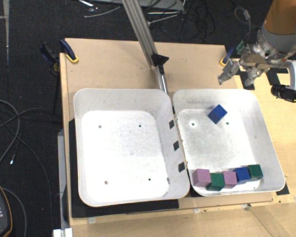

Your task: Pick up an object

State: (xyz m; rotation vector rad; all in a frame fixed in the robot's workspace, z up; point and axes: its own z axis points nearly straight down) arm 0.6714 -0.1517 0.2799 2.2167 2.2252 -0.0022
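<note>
- Camera view: you are looking at the gripper (pixel 238 76) hanging above the right bin's (pixel 269 147) far rim, with its two fingers spread apart and gripping nothing.
- The blue cube (pixel 217 114) is lying alone in the far part of that bin, turned so one corner is pointing toward the far rim; being a cube, it is showing no long axis.
- Five more blocks are sitting in a touching row along the near rim: purple (pixel 202 177), green (pixel 216 181), purple (pixel 230 178), blue (pixel 242 174), green (pixel 255 171).
- The left bin (pixel 84 132) is sitting just beside the right one.
</note>
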